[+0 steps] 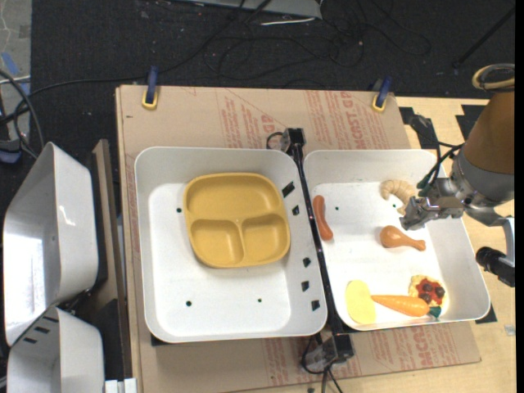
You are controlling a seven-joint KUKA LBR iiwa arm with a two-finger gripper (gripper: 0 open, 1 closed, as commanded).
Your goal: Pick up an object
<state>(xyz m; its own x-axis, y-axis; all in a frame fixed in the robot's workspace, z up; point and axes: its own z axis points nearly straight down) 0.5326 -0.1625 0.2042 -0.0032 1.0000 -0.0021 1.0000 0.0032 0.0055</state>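
Observation:
The right bin (458, 260) holds several toy foods: a beige croissant (396, 189), a brown chicken drumstick (399, 238), a red-brown sausage (323, 218), a yellow slice (359, 300), an orange carrot (401, 304) and a small pizza piece (429, 289). My gripper (416, 211) hangs low over the right bin, just right of the croissant and just above the drumstick. Its dark fingers are too small and blurred to read, and nothing shows between them.
A yellow divided plate (237, 219) lies in the left bin (164, 301). The arm (491, 154) with its orange band comes in over the right bin's far right corner. Clamps (150, 97) hold the cardboard base, and white boxes (49, 228) stand at the left.

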